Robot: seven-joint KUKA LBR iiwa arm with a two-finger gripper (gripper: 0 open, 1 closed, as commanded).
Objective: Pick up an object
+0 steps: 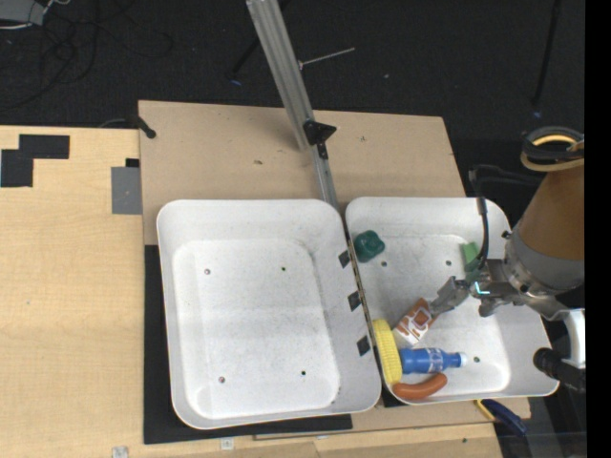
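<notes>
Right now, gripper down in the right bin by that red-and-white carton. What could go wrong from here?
1. The gripper sits at the edge of the red-and-white carton, not centred over it; a close here may only clip a corner and the carton could slip out.
2. The blue bottle, yellow brush and orange sausage-shaped toy lie crowded just below; a push could shove the carton into them.

- We look down from one fixed camera above the bench [67, 284], tilted at a slant so the dark floor fills the top of the frame
- We stand far enough back to take in both white bins: the left bin [181, 222] at centre, the right bin [420, 213] right of centre
- The arm [558, 227] enters at the right edge
</notes>
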